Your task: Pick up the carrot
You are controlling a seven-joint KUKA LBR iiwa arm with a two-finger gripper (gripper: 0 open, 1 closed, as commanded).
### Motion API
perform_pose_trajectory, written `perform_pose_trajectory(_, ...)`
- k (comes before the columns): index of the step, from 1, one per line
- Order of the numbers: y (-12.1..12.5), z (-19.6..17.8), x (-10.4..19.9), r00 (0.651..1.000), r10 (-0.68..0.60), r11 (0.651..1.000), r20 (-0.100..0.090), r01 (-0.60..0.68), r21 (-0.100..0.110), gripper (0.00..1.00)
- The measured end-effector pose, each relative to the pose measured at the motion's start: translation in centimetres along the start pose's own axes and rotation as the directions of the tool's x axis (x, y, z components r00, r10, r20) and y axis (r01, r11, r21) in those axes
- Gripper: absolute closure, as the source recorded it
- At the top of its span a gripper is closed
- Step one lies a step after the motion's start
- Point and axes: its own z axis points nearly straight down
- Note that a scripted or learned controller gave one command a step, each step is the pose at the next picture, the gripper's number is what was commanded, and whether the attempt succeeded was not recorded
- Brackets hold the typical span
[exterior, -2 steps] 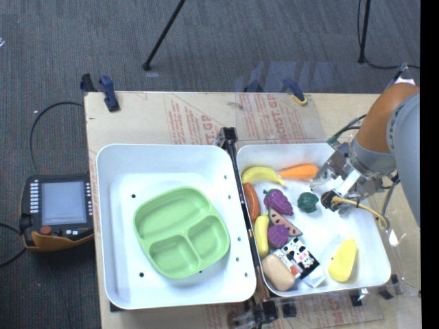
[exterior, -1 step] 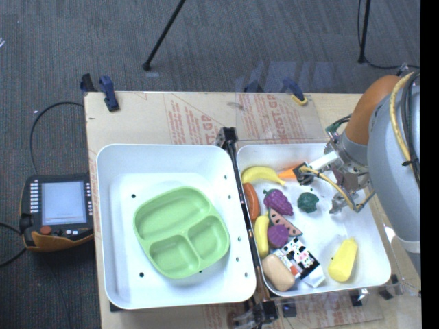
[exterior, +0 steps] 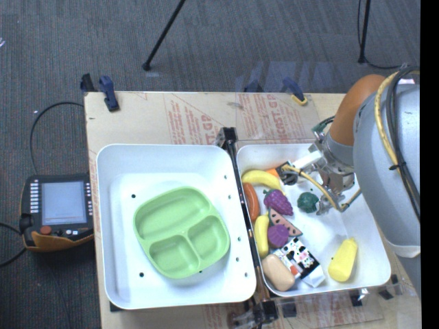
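Observation:
The carrot (exterior: 252, 199) is a long orange-red piece lying along the left wall of the right bin (exterior: 363, 242), just under a yellow banana (exterior: 258, 177). My gripper (exterior: 332, 203) hangs over the right bin's upper middle, well to the right of the carrot and apart from it. It is close beside a dark green round toy (exterior: 307, 201). Nothing shows in its grasp. The grey arm with its orange band (exterior: 360, 108) comes in from the right and hides the bin's upper right corner.
The right bin also holds purple grapes (exterior: 278, 201), a watermelon slice (exterior: 280, 219), a second purple piece (exterior: 278, 235), a small yellow piece (exterior: 261, 234), a pink bun (exterior: 278, 272), a black-and-white carton (exterior: 300, 257) and a yellow corn (exterior: 343, 260). A green divided plate (exterior: 180, 232) lies in the left bin (exterior: 113, 204).

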Motion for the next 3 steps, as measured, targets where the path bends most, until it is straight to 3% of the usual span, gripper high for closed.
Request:
perform_pose_trajectory(1, 1.0, -15.1, -2.3, 0.997, 0.067, 0.998, -0.025, -0.067, -0.008, 0.0)
perform_pose_trajectory(2, 0.2, 0.2, -6.2, 0.999, -0.043, 0.999, -0.011, 0.043, 0.001, 0.0)
perform_pose_trajectory(3, -7.7, 0.1, -2.1, 1.0, 0.018, 1.0, -0.011, -0.018, 0.001, 0.0)
